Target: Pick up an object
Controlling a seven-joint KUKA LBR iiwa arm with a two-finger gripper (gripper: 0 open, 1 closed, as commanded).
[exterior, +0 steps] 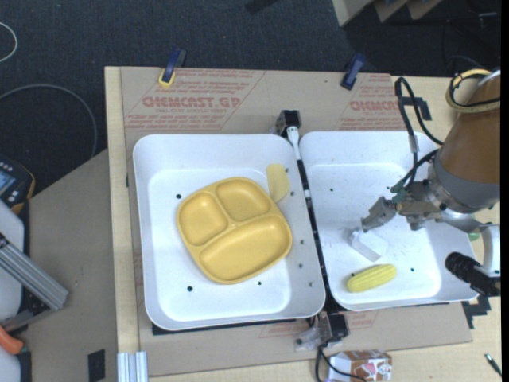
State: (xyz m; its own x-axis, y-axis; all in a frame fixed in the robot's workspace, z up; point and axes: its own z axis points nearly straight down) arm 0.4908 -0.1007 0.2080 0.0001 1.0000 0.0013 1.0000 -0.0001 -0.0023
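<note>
One corn cob [371, 277] lies just below our gripper [367, 239], whose fingers seem spread and hold nothing, so we risk nudging it aside if we descend off-centre.

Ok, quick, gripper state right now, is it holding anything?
Gripper: open, holding nothing, low in the right bin just above the corn.

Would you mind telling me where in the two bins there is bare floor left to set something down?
Left bin: the yellow divided plate fills the middle; bare floor lies in front of it and along the left wall. Right bin: the back half is bare. Its front is crowded by the gripper and the corn cob.
</note>
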